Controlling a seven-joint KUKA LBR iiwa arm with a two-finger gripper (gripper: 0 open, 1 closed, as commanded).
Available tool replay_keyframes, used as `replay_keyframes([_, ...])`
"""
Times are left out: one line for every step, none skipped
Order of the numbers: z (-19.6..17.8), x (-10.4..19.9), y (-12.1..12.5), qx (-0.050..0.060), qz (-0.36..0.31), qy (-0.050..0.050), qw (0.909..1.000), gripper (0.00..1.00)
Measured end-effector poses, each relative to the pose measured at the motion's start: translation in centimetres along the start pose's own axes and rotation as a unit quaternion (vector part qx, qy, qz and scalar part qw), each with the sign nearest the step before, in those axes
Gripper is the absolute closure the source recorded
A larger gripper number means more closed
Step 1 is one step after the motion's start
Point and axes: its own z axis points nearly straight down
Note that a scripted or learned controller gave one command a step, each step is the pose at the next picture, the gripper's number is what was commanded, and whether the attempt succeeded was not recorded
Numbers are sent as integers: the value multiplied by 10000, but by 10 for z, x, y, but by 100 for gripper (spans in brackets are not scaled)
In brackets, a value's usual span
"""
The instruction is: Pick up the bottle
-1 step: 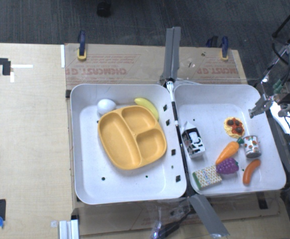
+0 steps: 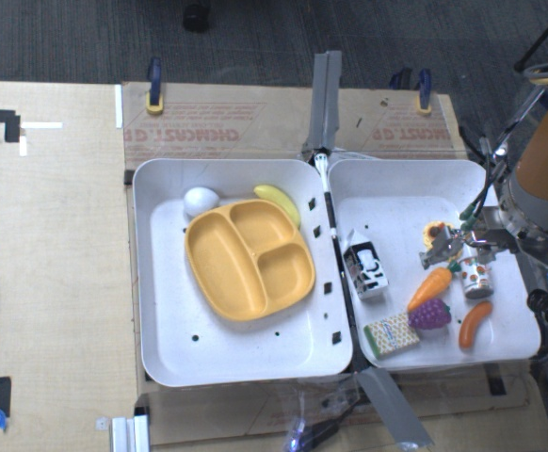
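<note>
A small black-and-white bottle lies on its side at the left of the right bin, near the divider between the two bins. My gripper reaches in from the right and hangs over the right-hand part of that bin, above the green top of a toy carrot and beside a yellow toy. It is well to the right of the bottle and apart from it. Nothing shows held in it.
Around the gripper lie a small labelled can, purple grapes, an orange sausage and a green box. The left bin holds a yellow divided plate, a white egg and a banana.
</note>
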Motion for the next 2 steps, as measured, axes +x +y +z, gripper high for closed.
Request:
replay_keyframes([141,-12,-14,-2,749,4,9972,0])
replay_keyframes([5,-95,-20,-13,9,-7,10000,0])
